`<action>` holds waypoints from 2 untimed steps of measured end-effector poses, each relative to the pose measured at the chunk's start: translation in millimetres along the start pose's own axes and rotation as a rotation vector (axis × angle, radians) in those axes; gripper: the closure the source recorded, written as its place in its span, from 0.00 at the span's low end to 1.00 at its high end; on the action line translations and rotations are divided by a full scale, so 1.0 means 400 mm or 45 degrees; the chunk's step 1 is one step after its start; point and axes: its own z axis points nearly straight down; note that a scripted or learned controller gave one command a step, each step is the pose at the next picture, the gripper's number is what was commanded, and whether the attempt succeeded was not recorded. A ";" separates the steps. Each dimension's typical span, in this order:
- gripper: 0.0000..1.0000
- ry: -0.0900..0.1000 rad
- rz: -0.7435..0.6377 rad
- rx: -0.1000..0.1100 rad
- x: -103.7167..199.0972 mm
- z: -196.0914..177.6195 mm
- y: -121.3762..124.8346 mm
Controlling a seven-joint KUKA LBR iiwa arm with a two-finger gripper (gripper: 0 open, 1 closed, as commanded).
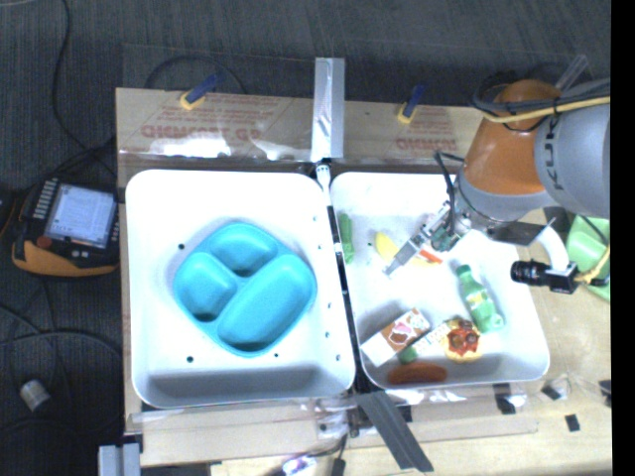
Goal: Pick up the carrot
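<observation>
The carrot (430, 257) is a small orange piece lying in the upper middle of the right bin (526, 365). My gripper (415, 247) hangs low over the bin, right beside the carrot and just left of it. Its grey tip points down-left toward a yellow toy fruit (384, 244). The gripper body partly hides the carrot. I cannot make out whether anything is held.
The right bin also holds a green vegetable (344, 234) by its left wall, a green bottle (476, 298), a small box (397, 333), a pizza slice (462, 338) and a red sausage (418, 373). A blue divided plate (246, 286) lies in the left bin (149, 365).
</observation>
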 end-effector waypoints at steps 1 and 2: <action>0.00 -0.003 -0.166 0.002 -0.074 -0.080 0.187; 0.00 -0.001 -0.273 0.001 0.147 -0.126 0.150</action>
